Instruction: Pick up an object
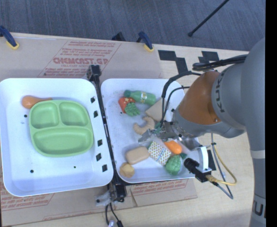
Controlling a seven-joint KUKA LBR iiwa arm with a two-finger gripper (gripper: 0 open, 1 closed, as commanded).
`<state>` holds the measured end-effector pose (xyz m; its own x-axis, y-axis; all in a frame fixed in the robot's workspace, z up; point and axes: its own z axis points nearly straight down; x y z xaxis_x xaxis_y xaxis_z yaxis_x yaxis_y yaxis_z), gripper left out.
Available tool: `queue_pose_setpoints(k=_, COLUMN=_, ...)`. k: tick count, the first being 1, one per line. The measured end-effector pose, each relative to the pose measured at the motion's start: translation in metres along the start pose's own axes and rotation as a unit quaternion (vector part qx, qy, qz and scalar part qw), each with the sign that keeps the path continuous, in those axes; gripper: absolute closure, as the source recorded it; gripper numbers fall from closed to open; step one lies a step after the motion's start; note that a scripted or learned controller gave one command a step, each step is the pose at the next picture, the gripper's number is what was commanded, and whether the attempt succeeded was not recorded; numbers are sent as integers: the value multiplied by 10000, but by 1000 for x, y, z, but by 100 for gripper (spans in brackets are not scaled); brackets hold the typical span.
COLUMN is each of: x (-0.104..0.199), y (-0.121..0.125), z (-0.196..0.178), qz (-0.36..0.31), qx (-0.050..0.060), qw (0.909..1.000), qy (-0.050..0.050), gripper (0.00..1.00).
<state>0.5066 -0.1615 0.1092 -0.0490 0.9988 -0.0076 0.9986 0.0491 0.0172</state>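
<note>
The tool (156,132) hung low over the right bin (111,122)'s toys, its opening impossible to judge, cardboard-covered tabletop (81,56) beneath.

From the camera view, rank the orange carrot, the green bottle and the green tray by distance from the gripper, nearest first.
1. Orange carrot, right bin, right beside the gripper.
2. Green bottle, top of the right bin.
3. Green tray, left bin, farthest.

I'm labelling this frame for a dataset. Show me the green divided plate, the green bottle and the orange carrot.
green divided plate (61,141): camera view, on its large front compartment.
green bottle (143,97): camera view, on the middle of its body.
orange carrot (174,147): camera view, on its orange middle.
</note>
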Motion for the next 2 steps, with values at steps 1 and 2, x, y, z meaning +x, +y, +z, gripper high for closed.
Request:
queue_pose_setpoints(k=1, x=-26, y=-28, z=17, qz=-1960, qx=94, qw=9805, qy=67, gripper=0)
queue_pose_setpoints(k=2, x=-26, y=-32, z=17, qz=-3552, qx=83, qw=9347, qy=82, gripper=0)
